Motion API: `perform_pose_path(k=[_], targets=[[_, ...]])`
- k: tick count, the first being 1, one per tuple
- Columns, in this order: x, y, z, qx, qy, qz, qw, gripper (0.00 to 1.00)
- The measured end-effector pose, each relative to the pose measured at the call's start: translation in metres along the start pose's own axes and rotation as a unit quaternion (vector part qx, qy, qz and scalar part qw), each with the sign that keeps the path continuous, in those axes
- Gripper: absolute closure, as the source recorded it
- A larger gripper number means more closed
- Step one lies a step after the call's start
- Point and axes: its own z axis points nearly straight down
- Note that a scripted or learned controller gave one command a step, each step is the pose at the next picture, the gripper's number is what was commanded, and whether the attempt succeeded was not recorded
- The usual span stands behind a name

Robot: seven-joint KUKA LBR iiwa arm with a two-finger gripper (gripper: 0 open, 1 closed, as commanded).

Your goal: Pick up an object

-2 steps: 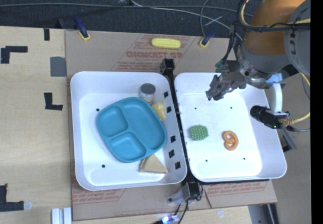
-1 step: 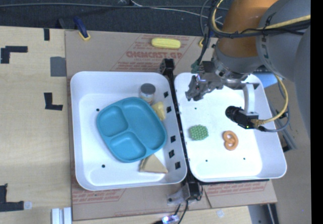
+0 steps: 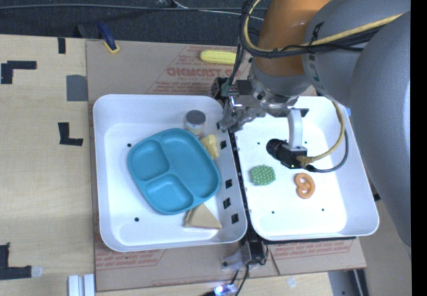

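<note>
My gripper hangs over the wall between the two bins, near their far end, below the orange band of the arm. Just left of it in the left bin stands a small grey can, with a yellow piece beside it. A blue divided plate fills the middle of that bin, and a tan wedge lies at its near edge. In the right bin lie a green bumpy ball and an orange pretzel-shaped piece.
A yellow corn cob lies on the cardboard behind the bins. A black fitting with a yellow cable hangs from the wrist over the right bin. The grey arm covers the right bin's far right corner.
</note>
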Motion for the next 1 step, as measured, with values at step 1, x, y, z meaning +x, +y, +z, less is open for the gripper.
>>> perform_pose_path(k=[1], targets=[[0.0416,0.0199,0.0168,-0.001,0.000,0.000,1.0000,1.00]])
